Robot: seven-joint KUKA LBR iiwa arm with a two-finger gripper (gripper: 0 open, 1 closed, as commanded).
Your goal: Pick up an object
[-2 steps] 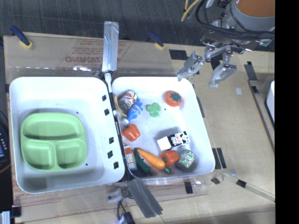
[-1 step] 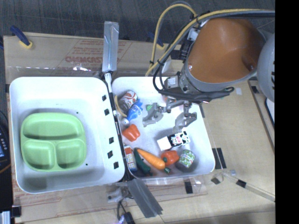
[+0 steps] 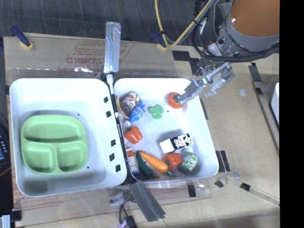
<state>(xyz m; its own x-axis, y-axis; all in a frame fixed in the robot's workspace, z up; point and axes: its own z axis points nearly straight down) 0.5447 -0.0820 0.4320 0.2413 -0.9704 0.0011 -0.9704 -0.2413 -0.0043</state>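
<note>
The right bin (image 3: pixel 202 122) holds several toy foods. A small red tomato-like piece (image 3: pixel 173 101) lies near its far right corner. My gripper (image 3: pixel 181 97) slants down from the upper right, and its tip rests at the tomato's right side, touching it or just over it. The tomato stays low in the bin. Other pieces there are a green leafy bit (image 3: pixel 156 110), a blue and white item (image 3: pixel 137 113), a striped ball (image 3: pixel 130 99), an orange-red pepper (image 3: pixel 133 135), a black and white box (image 3: pixel 176 142) and a carrot (image 3: pixel 153 162).
In the left bin (image 3: pixel 19 94) sits a green divided plate (image 3: pixel 54 143). A red piece (image 3: pixel 173 160) and a green and white round piece (image 3: pixel 190 161) crowd the right bin's near corner. Yellow and black cables (image 3: pixel 190 27) hang behind the arm.
</note>
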